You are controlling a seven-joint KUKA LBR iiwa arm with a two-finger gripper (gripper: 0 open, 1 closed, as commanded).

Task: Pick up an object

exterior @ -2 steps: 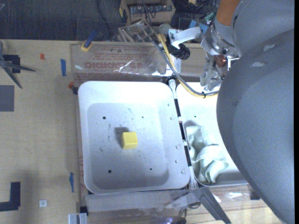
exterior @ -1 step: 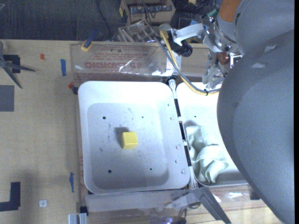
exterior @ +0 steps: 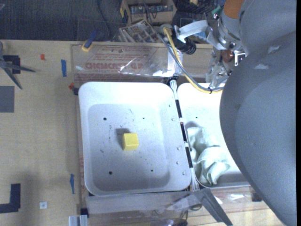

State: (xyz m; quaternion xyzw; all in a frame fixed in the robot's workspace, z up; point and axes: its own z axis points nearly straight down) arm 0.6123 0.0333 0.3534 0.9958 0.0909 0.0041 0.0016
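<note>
Near middle of left bin [exterior: 94,102], yellow block [exterior: 130,141] lies alone, flat on floor, open to grasp from above. Right bin [exterior: 197,98] holds crumpled white cloth [exterior: 207,157]. Gripper [exterior: 217,76] hangs over right bin's far edge; state unreadable. Nothing held yet.

Even, fairly bright overhead light, mild glare on the white left bin [exterior: 94,98], small soft shadow just left of the yellow block [exterior: 130,141], looming grey arm [exterior: 263,102] blurred at right, slightly grainy overall
</note>
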